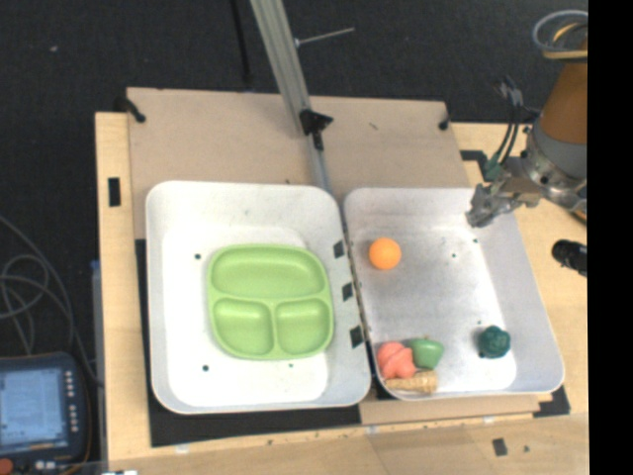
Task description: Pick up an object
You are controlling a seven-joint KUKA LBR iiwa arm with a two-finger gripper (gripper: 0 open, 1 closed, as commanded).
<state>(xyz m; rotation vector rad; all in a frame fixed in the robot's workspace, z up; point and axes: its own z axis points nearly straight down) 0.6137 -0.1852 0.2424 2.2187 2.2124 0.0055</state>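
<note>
Right bin (514, 295): 1 orange ball (385, 254) near the upper left; 1 dark green object (494, 341) near the right wall; 1 pink item (395, 358), 1 green item (427, 351) and 1 tan item (423, 383) clustered at the lower left corner.

Left bin (178, 265): 1 green 3-compartment plate (269, 301).

Gripper (482, 206): over the right bin's upper right corner, holding nothing; finger state cannot be told.
</note>
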